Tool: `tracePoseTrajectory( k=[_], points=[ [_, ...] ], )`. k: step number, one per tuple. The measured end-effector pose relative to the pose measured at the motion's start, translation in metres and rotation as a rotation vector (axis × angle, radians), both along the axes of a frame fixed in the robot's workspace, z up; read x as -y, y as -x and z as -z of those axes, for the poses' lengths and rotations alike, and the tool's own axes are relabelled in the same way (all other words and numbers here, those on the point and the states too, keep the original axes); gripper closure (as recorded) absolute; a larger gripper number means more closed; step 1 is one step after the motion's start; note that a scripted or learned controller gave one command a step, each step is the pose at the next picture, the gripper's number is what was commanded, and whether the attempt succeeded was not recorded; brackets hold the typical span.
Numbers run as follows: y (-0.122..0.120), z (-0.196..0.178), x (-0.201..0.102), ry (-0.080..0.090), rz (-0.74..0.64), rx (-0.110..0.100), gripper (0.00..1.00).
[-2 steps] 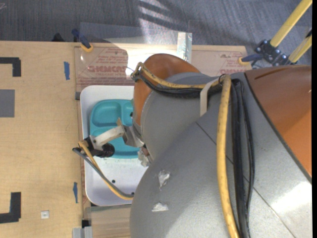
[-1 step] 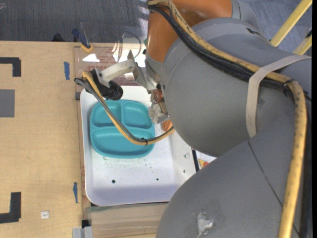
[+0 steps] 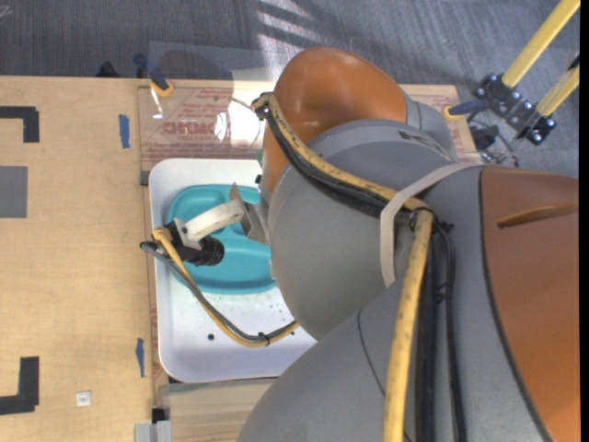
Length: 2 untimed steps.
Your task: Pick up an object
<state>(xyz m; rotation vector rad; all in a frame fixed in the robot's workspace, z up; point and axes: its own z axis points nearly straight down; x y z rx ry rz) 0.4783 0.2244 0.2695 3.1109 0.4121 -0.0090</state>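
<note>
A teal, dish-like object (image 3: 235, 267) lies in the upper half of the white bin (image 3: 184, 357), with its right side hidden under the grey arm (image 3: 340, 238). The gripper (image 3: 247, 212) sits inside that bin over the teal object. The arm covers it, so I cannot tell how open it is or whether it holds anything.

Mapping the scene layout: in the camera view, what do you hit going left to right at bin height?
black tape → blue tape → white bin → teal object → arm
</note>
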Motion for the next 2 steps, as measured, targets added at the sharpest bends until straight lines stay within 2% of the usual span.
tracePoseTrajectory(
  k=[1,2],
  points=[
    [0.000,0.046,0.000,-0.004,-0.299,-0.001,1.00],
    [0.000,0.084,0.000,-0.002,0.064,0.002,1.00]
  ],
)
